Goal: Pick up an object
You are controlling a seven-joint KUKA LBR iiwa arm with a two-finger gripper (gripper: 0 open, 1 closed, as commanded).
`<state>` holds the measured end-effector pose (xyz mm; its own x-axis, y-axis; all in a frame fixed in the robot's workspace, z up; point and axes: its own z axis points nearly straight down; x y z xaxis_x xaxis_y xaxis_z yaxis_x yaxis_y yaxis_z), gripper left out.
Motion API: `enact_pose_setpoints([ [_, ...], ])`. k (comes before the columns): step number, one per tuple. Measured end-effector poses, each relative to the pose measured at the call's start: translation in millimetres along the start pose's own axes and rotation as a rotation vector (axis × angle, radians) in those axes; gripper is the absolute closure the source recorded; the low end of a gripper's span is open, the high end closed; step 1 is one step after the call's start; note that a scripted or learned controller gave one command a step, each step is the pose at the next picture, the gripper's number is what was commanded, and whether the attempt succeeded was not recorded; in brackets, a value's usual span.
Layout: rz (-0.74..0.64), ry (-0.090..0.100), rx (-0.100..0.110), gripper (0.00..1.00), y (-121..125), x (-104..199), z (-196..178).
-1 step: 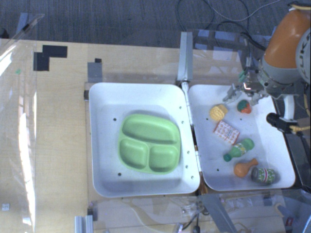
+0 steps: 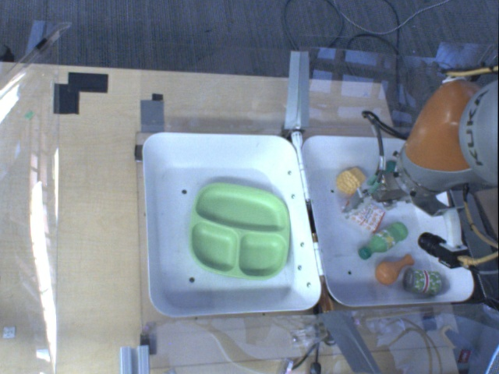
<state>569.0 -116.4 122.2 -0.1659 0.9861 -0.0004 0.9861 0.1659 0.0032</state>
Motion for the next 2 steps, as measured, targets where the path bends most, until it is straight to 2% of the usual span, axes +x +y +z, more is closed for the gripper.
enact_pose_setpoints([
  [1, -0.13, -0.002, -0.006, 0.0, -7.2, -30.9, 33.4],
  [2, -0.131, -0.002, -0.012, 1.0, -4.7, -30.0, 21.7],
])
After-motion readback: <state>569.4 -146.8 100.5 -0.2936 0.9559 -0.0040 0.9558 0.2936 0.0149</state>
